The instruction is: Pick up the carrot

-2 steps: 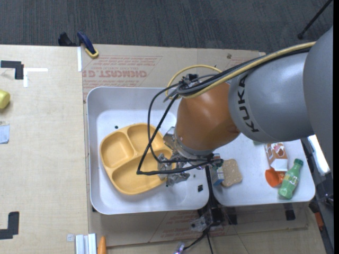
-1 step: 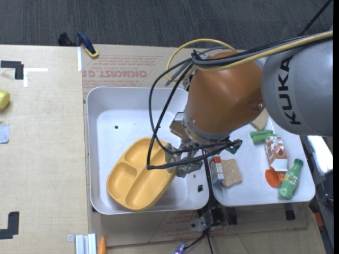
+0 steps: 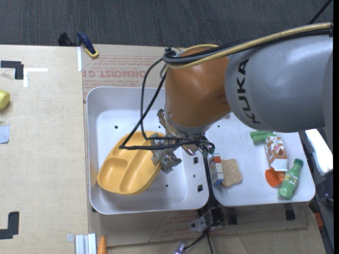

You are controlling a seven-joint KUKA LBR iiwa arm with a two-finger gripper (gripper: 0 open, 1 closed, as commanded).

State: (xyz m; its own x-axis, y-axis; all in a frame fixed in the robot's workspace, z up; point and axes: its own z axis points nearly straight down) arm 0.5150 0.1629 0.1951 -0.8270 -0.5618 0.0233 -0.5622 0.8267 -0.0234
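1. Camera view from above: the carrot (image 3: 272, 178) is a small, stubby orange shape lying near the front of the right shallow white bin (image 3: 249, 194).
2. Its upper part is covered by a red-and-white snack packet (image 3: 276, 152), and a green plastic bottle (image 3: 290, 180) lies just beside it on the right, seemingly touching it.
3. My grey arm with its orange band (image 3: 198, 89) reaches in from the right and bends down over the left shallow white bin (image 3: 100, 120), well apart from the carrot.
4. My pincer (image 3: 168, 160) hangs at the right edge of a yellow divided plastic plate (image 3: 127, 168) in that left bin.
5. Black cables loop around the pincer and clutter it, so I cannot tell whether it is apart or together; nothing is visibly held.
6. A slice of brown bread (image 3: 231, 172) lies between my pincer and the carrot.
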